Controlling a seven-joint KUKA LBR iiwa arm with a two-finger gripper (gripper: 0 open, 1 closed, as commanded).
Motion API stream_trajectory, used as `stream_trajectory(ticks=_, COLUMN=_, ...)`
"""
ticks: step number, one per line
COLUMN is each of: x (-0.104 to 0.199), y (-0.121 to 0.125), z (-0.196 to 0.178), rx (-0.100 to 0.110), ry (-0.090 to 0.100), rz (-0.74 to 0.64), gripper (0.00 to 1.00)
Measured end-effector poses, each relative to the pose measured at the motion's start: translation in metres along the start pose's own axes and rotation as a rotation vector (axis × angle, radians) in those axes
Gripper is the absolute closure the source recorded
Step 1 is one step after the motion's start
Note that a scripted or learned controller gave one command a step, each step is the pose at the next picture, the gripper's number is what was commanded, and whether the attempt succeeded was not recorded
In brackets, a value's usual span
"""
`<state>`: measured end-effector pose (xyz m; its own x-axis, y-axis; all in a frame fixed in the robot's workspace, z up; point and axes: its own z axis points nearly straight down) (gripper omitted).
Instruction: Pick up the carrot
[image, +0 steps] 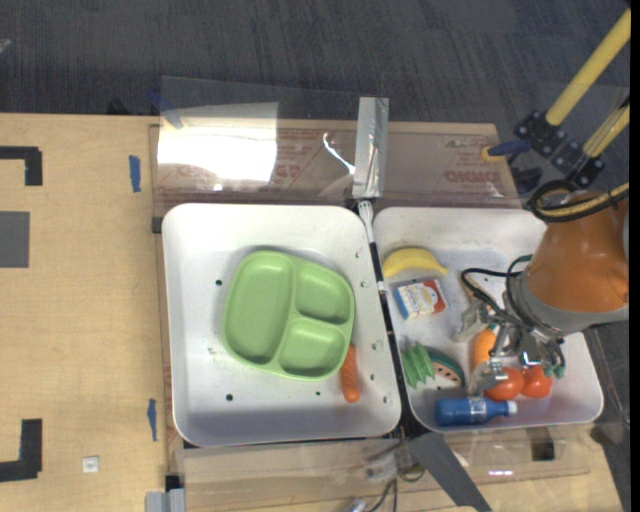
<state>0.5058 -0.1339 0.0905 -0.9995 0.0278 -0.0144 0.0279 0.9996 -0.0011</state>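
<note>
Carrot (349, 377) lies in the left bin (190, 300), beside the green plate (290, 315). Gripper (510, 362) is down in the right bin (580, 400) among toys. Can't tell the jaws' state; pickup not done.

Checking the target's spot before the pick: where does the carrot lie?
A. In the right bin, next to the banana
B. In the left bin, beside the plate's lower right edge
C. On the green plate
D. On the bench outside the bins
B: the carrot lies on the left bin floor, against the green plate.

Two bins (190, 300), one carrot (349, 376)
</note>
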Motion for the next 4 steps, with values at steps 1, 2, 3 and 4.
stream_trajectory(ticks=1, x=-0.004, y=0.001, z=-0.012, rx=0.002, ry=-0.012, rz=-0.002, gripper=1.00)
stream_trajectory(ticks=2, x=0.004, y=-0.005, z=-0.017, rx=-0.002, ry=0.006, rz=-0.202, gripper=1.00)
stream_trajectory(ticks=3, x=-0.018, y=-0.017, z=-0.153, rx=0.001, ry=0.001, rz=-0.398, gripper=1.00)
stream_trajectory(ticks=4, x=-0.016, y=-0.017, z=-0.149, rx=-0.004, ry=0.009, rz=-0.398, gripper=0.00)
